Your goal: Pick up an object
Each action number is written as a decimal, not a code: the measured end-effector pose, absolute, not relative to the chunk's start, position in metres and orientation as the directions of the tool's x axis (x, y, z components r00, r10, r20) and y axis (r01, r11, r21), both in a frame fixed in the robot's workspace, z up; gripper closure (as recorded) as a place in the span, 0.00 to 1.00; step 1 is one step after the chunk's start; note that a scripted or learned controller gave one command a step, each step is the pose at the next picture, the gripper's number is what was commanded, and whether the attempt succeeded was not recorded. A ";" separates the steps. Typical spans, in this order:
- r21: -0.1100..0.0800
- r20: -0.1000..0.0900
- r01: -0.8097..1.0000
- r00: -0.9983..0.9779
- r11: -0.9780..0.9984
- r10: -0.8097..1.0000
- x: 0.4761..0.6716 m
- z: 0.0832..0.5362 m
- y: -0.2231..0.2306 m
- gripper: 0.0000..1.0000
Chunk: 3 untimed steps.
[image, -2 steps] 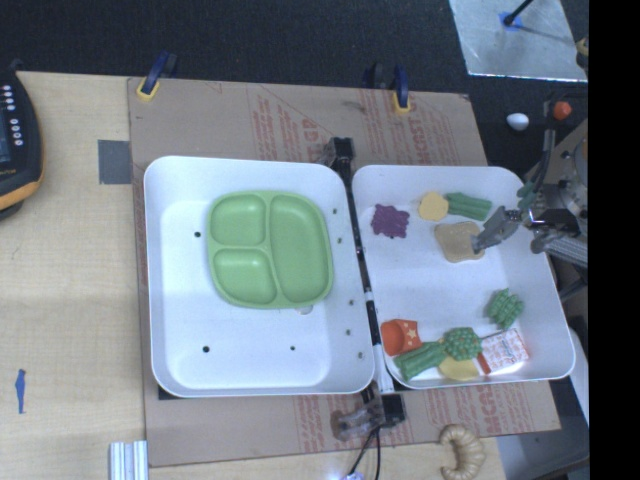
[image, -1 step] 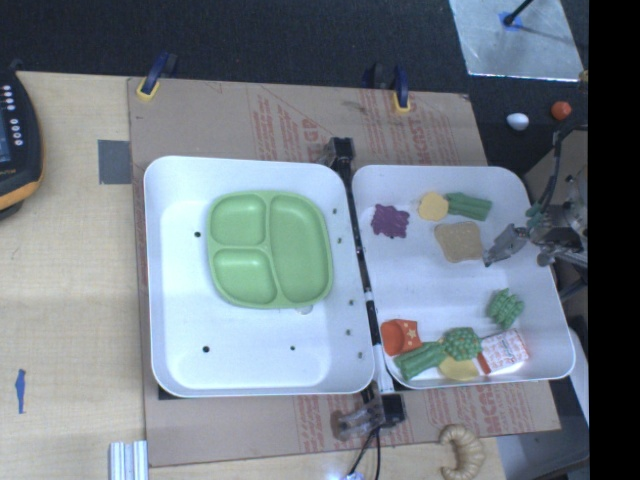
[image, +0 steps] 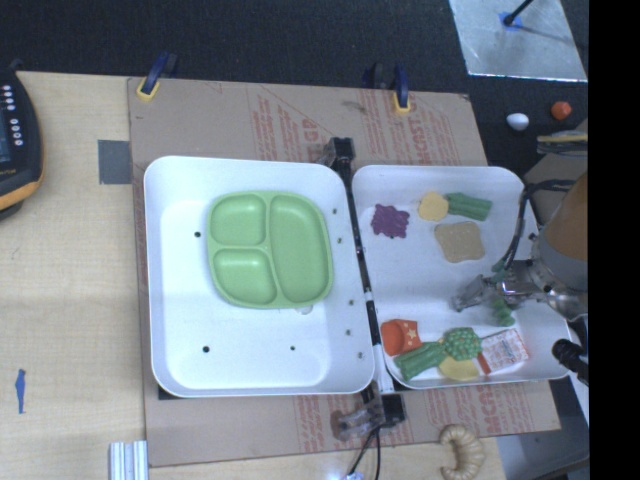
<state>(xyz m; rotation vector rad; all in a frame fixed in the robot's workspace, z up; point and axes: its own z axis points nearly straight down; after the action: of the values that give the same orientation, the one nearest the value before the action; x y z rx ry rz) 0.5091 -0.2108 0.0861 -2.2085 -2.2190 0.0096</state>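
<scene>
1. The gripper [image: 478, 296] is sitting low over the right side of the right bin [image: 372, 183], reaching in from the right, and whether it is apart or together cannot be told from this slanted view; nothing is visibly sitting in it.
2. The candidate objects are all lying in the right bin: a purple grape cluster [image: 390, 221], a yellow piece [image: 433, 206] touching a green vegetable [image: 469, 205], and a tan bread slice [image: 460, 241] toward the far side.
3. Along the near wall a red piece [image: 397, 336], a green pod [image: 422, 359], a broccoli floret [image: 461, 343], a yellow item [image: 458, 369] and a red-and-white packet [image: 505, 350] are crowding together.
4. The left bin [image: 160, 268] is holding a green divided plate [image: 270, 249], well apart from the arm.
5. The tool is hanging between the bread slice and the near pile, so a closing there is likely catching only bare floor.
6. A small green thing [image: 502, 315] is lying just beside the tool; it is too indistinct to name.
7. If the arm is dropping onto the pile, it risks pinching two toys at once or nudging one against the wall.
</scene>
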 end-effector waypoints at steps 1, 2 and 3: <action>-0.001 -0.001 1.000 -0.007 0.007 1.000 0.529 0.092 -0.212 0.00; -0.009 0.003 1.000 -0.004 0.004 1.000 0.477 0.091 -0.194 0.00; -0.005 0.000 1.000 -0.007 0.007 1.000 0.480 0.102 -0.196 1.00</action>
<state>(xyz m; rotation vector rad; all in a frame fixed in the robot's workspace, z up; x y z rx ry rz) 0.4795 -0.1957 0.1019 -2.2109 -2.2267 0.0057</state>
